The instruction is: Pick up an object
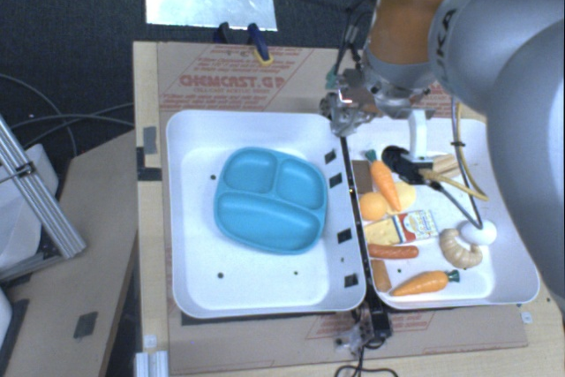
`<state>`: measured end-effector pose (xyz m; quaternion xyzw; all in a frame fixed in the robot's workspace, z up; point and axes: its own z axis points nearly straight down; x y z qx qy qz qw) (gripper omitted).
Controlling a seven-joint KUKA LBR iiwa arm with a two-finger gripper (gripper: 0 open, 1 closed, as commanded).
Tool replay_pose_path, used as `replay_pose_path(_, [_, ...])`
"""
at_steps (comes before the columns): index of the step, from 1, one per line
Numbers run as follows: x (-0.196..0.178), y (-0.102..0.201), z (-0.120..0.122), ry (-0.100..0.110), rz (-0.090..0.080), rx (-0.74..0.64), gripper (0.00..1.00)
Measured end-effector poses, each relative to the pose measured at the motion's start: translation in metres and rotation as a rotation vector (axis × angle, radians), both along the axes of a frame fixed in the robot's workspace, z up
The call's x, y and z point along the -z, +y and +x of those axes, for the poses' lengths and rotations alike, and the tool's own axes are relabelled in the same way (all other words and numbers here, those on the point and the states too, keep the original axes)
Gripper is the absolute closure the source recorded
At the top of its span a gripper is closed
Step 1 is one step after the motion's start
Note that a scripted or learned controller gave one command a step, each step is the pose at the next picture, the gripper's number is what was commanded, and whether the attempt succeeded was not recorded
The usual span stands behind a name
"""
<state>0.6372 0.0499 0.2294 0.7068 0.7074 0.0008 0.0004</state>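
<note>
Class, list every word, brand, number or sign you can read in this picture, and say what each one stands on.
"CHEMCAST GP" or close to it, in red, blurred: on the brown sheet behind the bins.
"KA", dark letters, part of a longer word: on the grey arm.
Red print along the sheet's front edge: too blurred to read.
Small food card in the right bin: print too small to read.
</note>
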Motion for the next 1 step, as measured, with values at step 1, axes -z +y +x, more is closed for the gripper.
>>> replay_pose_path(1, [0.0146,-0.0013,-0.0084,0.002,-0.001,0.001,1.00])
